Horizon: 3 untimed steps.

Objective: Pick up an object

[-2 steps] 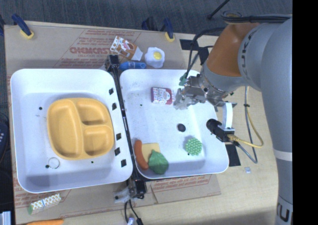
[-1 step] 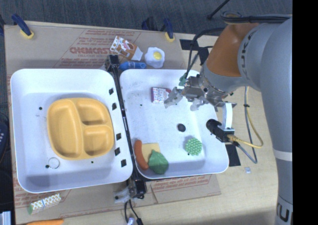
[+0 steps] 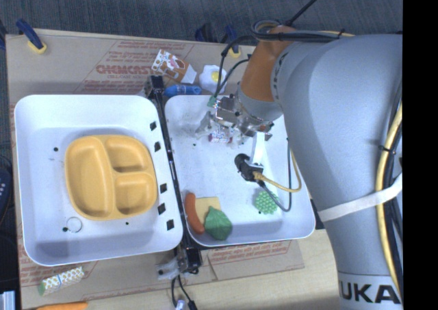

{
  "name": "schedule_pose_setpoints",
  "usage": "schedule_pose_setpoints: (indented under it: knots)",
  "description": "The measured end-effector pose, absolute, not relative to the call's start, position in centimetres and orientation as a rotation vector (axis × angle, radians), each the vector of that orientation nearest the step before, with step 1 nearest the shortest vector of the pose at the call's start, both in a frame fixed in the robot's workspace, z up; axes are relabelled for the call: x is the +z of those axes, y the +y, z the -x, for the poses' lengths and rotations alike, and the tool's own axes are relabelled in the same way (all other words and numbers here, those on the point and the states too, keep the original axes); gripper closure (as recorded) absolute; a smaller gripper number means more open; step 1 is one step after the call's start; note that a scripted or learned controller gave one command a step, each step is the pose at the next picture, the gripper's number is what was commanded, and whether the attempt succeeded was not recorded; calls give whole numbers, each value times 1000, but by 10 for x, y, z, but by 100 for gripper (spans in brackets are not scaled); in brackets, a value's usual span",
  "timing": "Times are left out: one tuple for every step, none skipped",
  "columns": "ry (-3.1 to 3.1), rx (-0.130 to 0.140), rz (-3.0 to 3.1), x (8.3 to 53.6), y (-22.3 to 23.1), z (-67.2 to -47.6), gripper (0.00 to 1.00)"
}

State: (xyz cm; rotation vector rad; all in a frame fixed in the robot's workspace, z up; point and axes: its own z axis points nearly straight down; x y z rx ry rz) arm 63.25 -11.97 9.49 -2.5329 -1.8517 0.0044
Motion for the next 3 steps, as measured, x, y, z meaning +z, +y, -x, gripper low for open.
schedule_pose_setpoints:
  knots:
    - [-2310, 48, 2084, 91, -126, -640, 0]
    - [-2329, 34, 2089, 101, -126, -644, 100]
    - [-2330, 34, 2088, 101, -126, -644, 0]
